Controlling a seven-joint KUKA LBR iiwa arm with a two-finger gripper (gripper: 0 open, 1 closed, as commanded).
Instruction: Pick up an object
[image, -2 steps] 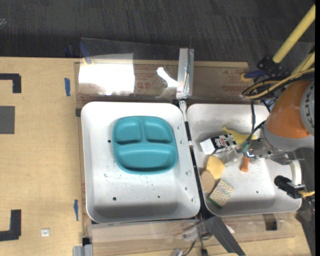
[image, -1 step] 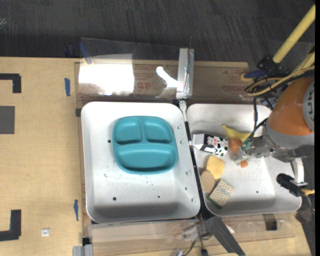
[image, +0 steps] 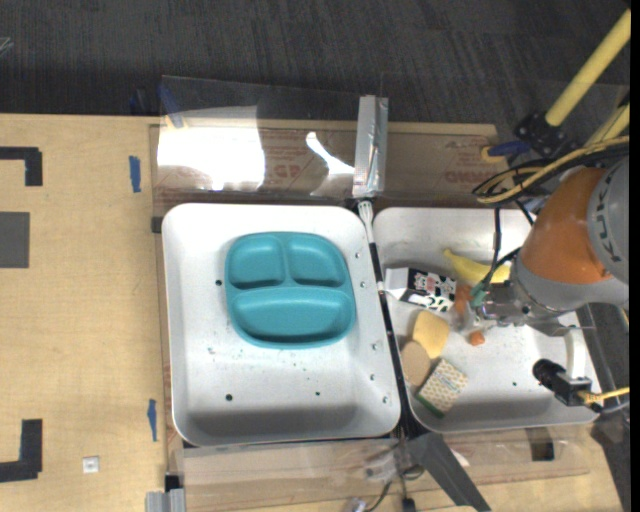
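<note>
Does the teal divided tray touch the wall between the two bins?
Apart. In the camera view the teal divided tray has bare white bin floor between its right edge and the wall.

You're looking down from one fixed camera above the counter (image: 70, 300), tilted a bit, far enough back to catch both white bins (image: 200, 400) side by side, arm (image: 570, 250) entering from the right.

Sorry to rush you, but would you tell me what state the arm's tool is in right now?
Tool: low in the right bin, among the small objects; whether it is open, closed or holding anything cannot be told.
</note>
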